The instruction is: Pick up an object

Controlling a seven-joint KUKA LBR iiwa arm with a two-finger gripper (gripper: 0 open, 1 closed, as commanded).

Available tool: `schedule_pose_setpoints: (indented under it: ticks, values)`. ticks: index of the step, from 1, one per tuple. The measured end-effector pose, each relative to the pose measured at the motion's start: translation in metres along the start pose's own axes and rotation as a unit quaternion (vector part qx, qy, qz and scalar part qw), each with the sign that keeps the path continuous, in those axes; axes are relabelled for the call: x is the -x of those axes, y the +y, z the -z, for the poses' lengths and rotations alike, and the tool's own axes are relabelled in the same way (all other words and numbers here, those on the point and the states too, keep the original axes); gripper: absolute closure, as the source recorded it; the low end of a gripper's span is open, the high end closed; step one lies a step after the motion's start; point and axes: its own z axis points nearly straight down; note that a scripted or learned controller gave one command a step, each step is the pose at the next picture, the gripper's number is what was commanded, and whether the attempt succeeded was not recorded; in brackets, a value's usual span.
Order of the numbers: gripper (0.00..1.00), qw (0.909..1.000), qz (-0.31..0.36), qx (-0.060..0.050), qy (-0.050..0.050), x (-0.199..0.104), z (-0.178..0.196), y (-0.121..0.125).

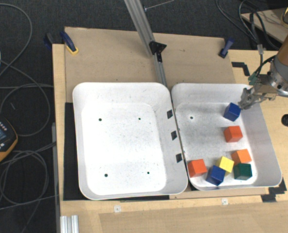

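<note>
I see a small blue cube (232, 111), tilted, lying in the right bin (202, 98) near its upper right corner. The gripper (247, 101) sits just beside that cube at its upper right, reaching in from the right edge; I cannot tell how it is set. Lower in that bin lie an orange-red cube (232, 133), an orange cube (197, 167), a second blue cube (215, 174), a yellow cube (226, 164), another orange cube (241, 155) and a green cube (242, 171).
</note>
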Motion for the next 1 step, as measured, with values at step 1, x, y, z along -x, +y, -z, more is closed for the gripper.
schedule_pose_setpoints:
  ticks: [1]
  values:
    - [1.0, 1.0, 0.0, 0.0, 0.0, 0.0001, 0.0384, 0.0017]
